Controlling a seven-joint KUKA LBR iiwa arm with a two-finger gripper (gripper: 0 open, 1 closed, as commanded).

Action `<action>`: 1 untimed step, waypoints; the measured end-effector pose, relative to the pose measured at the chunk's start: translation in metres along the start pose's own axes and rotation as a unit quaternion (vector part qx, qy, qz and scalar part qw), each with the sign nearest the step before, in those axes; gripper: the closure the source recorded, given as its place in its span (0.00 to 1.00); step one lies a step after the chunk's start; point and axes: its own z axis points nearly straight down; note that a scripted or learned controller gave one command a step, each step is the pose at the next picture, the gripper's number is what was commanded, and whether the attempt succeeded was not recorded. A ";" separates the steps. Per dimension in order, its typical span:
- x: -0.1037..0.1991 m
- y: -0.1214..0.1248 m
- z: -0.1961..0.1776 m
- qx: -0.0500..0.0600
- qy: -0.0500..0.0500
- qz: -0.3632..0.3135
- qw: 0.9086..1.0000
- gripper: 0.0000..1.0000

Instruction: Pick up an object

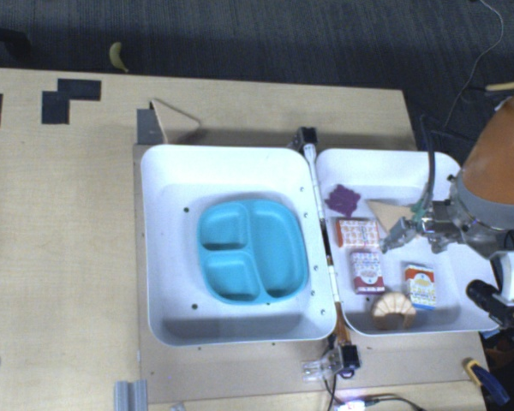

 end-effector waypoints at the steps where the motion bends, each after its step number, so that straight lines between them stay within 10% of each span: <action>1: -0.055 0.022 0.124 -0.001 0.000 0.001 1.000 0.00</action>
